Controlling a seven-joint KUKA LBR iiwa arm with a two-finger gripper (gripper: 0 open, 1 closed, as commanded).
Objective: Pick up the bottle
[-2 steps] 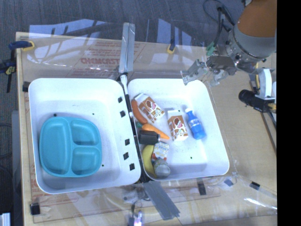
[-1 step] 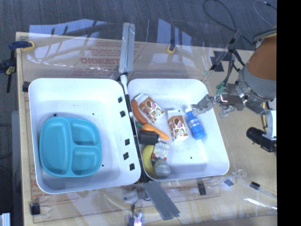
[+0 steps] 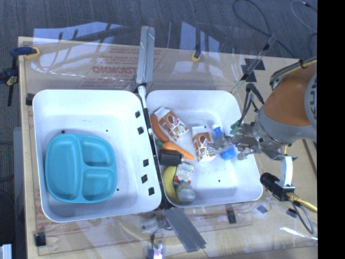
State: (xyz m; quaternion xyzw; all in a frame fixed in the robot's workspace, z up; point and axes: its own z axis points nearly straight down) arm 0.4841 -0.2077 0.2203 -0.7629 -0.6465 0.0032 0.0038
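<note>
Bottle [image 3: 184, 183]: lies in the right bin [image 3: 237, 185] at its 7 o'clock corner, cap toward 6, not yet lifted.
Neighbours: banana [image 3: 169, 181] touching at 9; carrot [image 3: 178, 150] at 12.
Gripper [image 3: 229, 144]: at 2 o'clock from the bottle, apart from it, beside a blue piece [image 3: 228, 154]; opening and grasp unclear.
Left: reach, grasp, lift.

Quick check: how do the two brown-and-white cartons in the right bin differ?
The left carton lies tilted, close to the divider, over an orange sausage-like thing. The right carton stands straighter, mid-bin, beside the gripper and a blue-capped item. Both share the brown-and-white print and similar size.
</note>
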